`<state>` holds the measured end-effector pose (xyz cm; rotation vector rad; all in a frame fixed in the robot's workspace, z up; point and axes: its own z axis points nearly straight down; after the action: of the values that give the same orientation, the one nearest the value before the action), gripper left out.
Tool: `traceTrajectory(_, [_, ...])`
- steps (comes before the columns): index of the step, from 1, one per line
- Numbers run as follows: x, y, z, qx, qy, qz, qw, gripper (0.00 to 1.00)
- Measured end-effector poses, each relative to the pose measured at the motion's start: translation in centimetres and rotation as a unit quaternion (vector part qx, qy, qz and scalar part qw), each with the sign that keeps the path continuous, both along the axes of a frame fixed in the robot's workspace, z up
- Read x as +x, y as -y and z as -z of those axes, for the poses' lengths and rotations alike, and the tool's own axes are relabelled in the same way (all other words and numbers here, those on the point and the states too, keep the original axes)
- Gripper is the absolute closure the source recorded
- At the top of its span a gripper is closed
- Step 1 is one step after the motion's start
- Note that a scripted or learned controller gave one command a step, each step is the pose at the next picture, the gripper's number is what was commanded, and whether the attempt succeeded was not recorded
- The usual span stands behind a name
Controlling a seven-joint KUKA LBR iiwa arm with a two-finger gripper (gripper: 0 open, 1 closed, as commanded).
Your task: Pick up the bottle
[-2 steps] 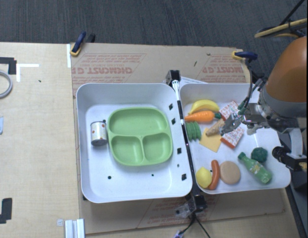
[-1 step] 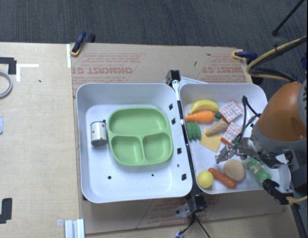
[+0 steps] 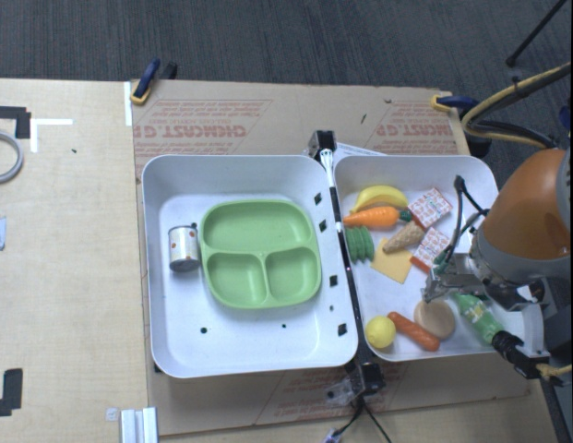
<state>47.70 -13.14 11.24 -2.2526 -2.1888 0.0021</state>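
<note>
1. The desk (image 3: 65,275) is pale wood grain, with a sheet of brown printed cardboard (image 3: 268,118) under two shallow, glossy white bins with rounded corners.
2. The left bin (image 3: 166,340) holds a smooth lime-green divided plate (image 3: 262,253) with three compartments, and a small metal can (image 3: 184,246) lying on its side, just beside the plate's left edge.
3. The right bin (image 3: 480,178) is crowded with plastic toy food: a curved yellow banana (image 3: 382,196), an orange carrot (image 3: 371,217), a flat yellow cheese slice (image 3: 393,264), a round lemon (image 3: 380,331), a reddish sausage (image 3: 416,331), a tan disc (image 3: 439,319) and two red-and-white printed packets (image 3: 430,207).
4. The bottle (image 3: 477,316) is green translucent plastic, lying on its side near the right bin's right front corner, slanting toward that corner.
5. The fingers (image 3: 440,284) are thin, dark and metallic, and sit just left of the bottle's upper end, above the tan disc. How far apart they stand cannot be told, and the bottle is not seen between them.
</note>
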Motion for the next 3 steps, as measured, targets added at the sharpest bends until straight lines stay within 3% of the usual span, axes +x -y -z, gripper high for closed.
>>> traceTrajectory(1, [0.0,-7.7,-12.5,-0.0003,0.000,0.107,0.9943,1.00])
traceTrajectory(2, [0.0,-13.2,-11.0,-0.0005,-0.001,0.231,0.9730,1.00])
traceTrajectory(3, [0.0,-20.1,-13.7,-0.0009,0.000,0.216,0.9764,1.00])
